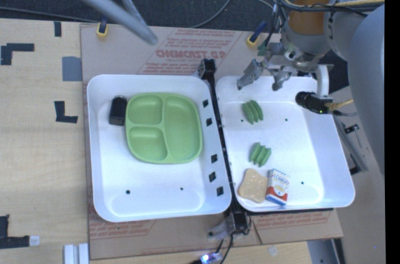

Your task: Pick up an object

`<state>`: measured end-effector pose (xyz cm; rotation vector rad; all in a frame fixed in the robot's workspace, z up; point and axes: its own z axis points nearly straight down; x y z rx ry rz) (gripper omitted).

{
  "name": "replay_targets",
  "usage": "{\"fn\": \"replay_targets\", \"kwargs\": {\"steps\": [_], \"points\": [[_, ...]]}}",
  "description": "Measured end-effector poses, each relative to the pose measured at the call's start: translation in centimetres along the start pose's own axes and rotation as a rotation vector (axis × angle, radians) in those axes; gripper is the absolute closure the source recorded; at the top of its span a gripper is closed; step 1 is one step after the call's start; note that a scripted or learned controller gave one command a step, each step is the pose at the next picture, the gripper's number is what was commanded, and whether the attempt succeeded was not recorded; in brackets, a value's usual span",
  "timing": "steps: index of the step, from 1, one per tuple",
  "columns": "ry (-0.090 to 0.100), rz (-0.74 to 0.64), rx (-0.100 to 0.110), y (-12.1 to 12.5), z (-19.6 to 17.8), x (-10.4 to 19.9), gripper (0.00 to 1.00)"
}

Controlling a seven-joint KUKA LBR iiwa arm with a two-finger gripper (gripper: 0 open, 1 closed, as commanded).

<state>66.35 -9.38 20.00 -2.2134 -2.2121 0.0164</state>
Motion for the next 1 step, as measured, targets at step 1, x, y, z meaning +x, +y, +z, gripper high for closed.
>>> {"fn": "replay_targets", "kwargs": {"steps": [1], "points": [[-0.001, -0.003, -0.014, 0.29, -0.9, 0.02, 0.0]]}}
